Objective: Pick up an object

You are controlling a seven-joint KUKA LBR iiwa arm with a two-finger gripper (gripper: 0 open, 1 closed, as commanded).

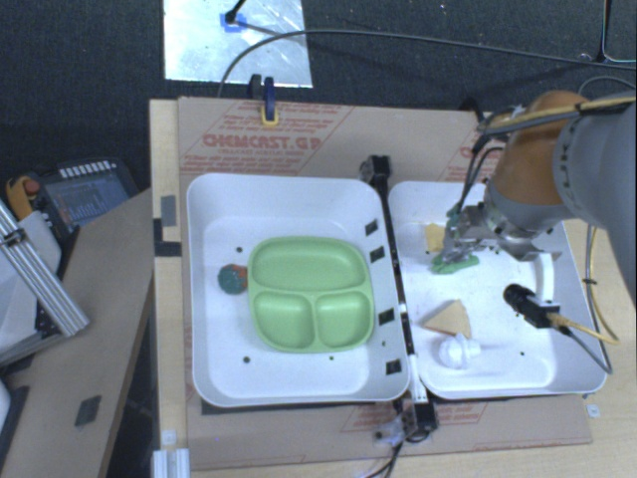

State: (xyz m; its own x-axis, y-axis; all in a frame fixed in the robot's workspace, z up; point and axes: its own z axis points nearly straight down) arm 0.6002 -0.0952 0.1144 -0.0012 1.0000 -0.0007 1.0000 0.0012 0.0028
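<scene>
The grey arm [587, 162] reaches in from the right and its gripper [461, 246] is low in the right bin [498, 381], in the upper left part of this bin. Directly at the tip of the gripper lies a small green object [452, 264]. The two are so close that they seem to touch, but it is not possible to say if the object is really held. If the gripper is spread or pressed together cannot be told from this view (the wrist covers it from above).

Just beside the gripper, on its left, there is a small yellow piece [434, 236] on the bin floor. Lower in the same bin lies a tan wedge [448, 318], and near it, a little further down, a small white object [457, 352]. These two are close but apart from each other.

The left bin [214, 366] holds a light green tray [307, 292] with three compartments, placed about in the middle. A small dark green ball [233, 279] lies just beside the left edge of this tray.
</scene>
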